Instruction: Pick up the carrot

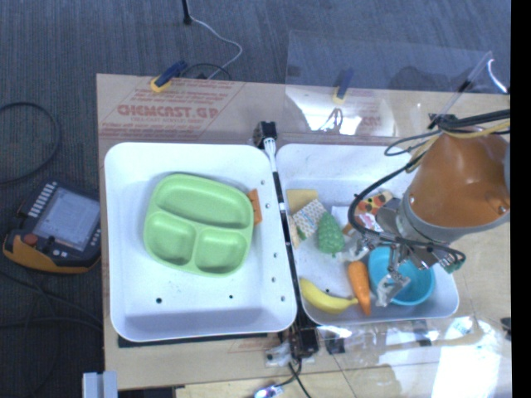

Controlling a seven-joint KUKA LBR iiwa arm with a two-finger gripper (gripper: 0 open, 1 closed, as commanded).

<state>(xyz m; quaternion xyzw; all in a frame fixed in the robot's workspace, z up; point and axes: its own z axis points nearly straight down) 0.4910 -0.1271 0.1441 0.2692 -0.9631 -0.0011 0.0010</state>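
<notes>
Here my gripper point(397, 274) hung over the right bin point(448, 305), its state impossible to tell, just beside the carrot point(359, 283) lying between the banana point(327, 297) and blue bowl point(419, 287).

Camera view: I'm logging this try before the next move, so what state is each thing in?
carrot: lying in the right bin, not lifted
tool: low over the blue bowl, beside the carrot
banana: lying flat
blue bowl: upright
green tray: upright in the left bin
</notes>
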